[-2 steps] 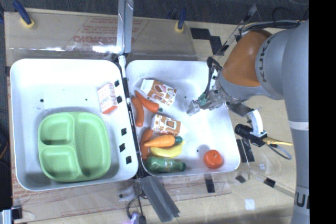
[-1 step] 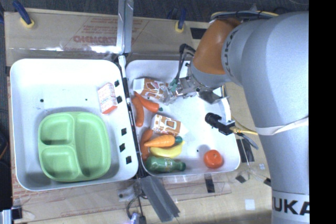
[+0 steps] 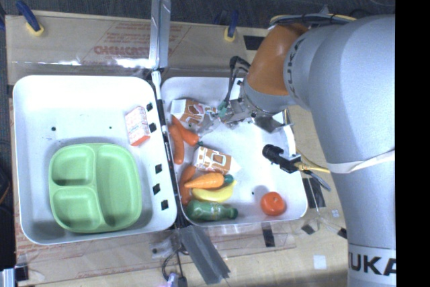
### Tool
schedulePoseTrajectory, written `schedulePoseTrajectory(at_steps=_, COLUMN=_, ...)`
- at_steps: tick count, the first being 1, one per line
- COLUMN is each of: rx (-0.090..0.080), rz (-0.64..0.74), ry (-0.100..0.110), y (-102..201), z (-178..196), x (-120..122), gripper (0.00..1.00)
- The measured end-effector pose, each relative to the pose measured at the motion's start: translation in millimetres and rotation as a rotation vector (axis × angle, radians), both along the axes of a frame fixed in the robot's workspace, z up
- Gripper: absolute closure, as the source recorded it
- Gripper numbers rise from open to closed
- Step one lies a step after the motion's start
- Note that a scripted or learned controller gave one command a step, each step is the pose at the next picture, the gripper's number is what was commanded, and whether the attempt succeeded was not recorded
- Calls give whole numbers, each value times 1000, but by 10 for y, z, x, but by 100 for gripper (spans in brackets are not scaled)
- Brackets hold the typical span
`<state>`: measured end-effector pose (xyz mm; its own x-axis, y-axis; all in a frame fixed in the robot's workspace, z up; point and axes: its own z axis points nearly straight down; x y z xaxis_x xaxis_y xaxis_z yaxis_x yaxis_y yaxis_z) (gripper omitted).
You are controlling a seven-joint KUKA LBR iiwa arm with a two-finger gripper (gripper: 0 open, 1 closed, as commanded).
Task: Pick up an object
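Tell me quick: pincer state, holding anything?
Pincer: cannot be told; it sits low in the right bin, at the brown-and-white packet, with no object clearly held.

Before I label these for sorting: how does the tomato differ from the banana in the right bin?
The tomato is round and red-orange; the banana is long, curved and yellow. The tomato sits apart near the bin's near right corner; the banana lies packed between a carrot and a green vegetable. Both are toy foods in the right bin.
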<state>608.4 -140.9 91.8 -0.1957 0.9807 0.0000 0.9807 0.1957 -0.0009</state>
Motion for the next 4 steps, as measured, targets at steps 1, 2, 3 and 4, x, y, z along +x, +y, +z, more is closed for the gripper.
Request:
schedulePoseTrajectory(at_steps=1, rx=0, rz=5, ry=0, y=11, z=104, x=7, gripper=100)
schedulePoseTrajectory(at_steps=2, rx=0, rz=5, ry=0, y=10, z=104, x=7, gripper=0)
schedulePoseTrajectory(at_steps=3, rx=2, rz=279, ry=2, y=-35, z=-4, x=-720, gripper=0)
schedulePoseTrajectory(at_steps=4, rx=1, rz=284, ry=2, y=-35, z=96, x=-713, gripper=100)
